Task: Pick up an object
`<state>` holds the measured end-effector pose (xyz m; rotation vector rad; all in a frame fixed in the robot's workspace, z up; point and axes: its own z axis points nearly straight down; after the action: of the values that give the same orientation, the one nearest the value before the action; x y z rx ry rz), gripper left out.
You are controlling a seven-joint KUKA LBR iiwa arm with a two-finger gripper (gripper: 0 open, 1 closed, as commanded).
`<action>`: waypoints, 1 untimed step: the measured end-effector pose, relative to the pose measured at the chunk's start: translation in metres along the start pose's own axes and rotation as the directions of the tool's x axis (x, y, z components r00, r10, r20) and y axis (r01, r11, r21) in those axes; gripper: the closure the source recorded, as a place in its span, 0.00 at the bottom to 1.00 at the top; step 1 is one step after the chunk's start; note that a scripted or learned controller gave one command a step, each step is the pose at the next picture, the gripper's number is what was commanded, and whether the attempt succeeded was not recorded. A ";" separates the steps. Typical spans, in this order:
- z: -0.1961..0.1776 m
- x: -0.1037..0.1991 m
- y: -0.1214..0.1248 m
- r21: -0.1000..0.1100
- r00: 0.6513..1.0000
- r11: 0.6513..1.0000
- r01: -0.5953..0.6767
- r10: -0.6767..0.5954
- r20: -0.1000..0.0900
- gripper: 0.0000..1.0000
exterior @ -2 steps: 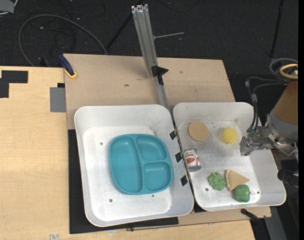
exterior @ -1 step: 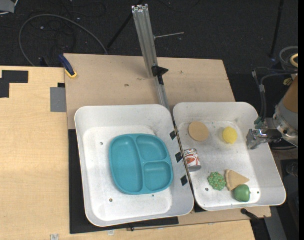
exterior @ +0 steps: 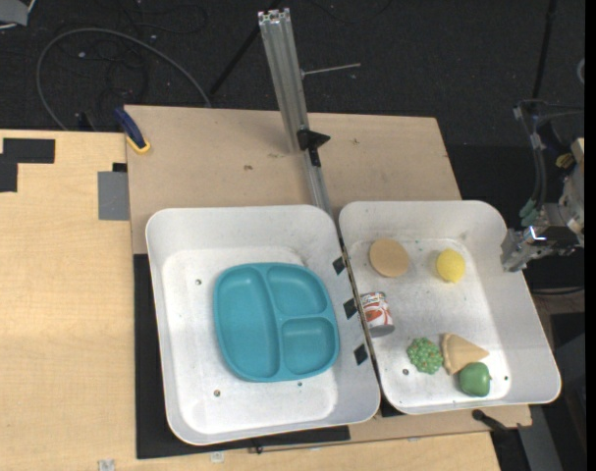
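Observation:
The right bin [exterior: 514, 292] holds a round tan cookie [exterior: 389, 258], a yellow lemon [exterior: 451, 265], a red and white can [exterior: 376, 313] lying on its side by the left wall, a green broccoli [exterior: 425, 355], a tan wedge [exterior: 462, 348] and a green pepper [exterior: 473, 379]. A teal divided plate [exterior: 275, 320] lies in the left bin [exterior: 180, 361]. The gripper [exterior: 529, 241] hangs at the right bin's outer right rim, apart from all the objects; its tips are too small and blurred to read.
A metal pole [exterior: 290, 96] rises behind the gap between the bins. Black clips [exterior: 349, 307] sit along the divide. A light wood board [exterior: 52, 292] lies left of the bins. Cables run over the dark floor behind.

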<state>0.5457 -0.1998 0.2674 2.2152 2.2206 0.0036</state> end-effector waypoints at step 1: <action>-0.003 0.046 -0.008 0.007 1.000 1.000 0.003 -0.003 -0.004 1.00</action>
<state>0.5379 -0.1539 0.2700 2.2178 2.2295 0.0004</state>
